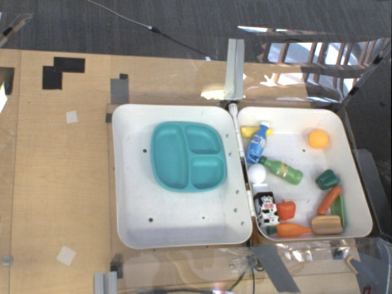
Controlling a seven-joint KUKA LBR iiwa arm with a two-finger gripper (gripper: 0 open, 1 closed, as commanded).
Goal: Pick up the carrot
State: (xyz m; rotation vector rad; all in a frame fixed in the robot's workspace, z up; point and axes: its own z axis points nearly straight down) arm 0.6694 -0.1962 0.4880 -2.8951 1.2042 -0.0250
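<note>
Carrot: orange, tapered piece (294, 229) lying flat in the right bin (351, 141), in its near-left corner, long axis along the near wall.
Identity check: a second long orange-red piece (329, 199) lies aslant further right in the same bin. I take the paler, tapered one as the carrot, though this is a judgement.
Contacts: the carrot's thick end sits just beside the black-and-white carton (265, 207). A small red item (286, 210) is just behind it, and a tan block (326, 225) is near its thin end.
Further out: green bottle (282, 169), white ball (257, 174), blue bottle (257, 141), orange ball (318, 139) and dark green piece (327, 179) are all in the right bin, apart from the carrot.
Left bin (131, 182): holds a teal divided plate (187, 156).
Gripper state: cannot tell.
Carrot relative to gripper: cannot tell. The carrot rests on the bin floor and nothing grips it.
Step in hand: the approach, by my judgement, with no descent yet begun.
Next move calls for: coming down over the carrot's middle with the closing direction across its short axis.
Risk: the near wall and the red item leave little room on either side. A crowded grasp may catch a neighbour.
</note>
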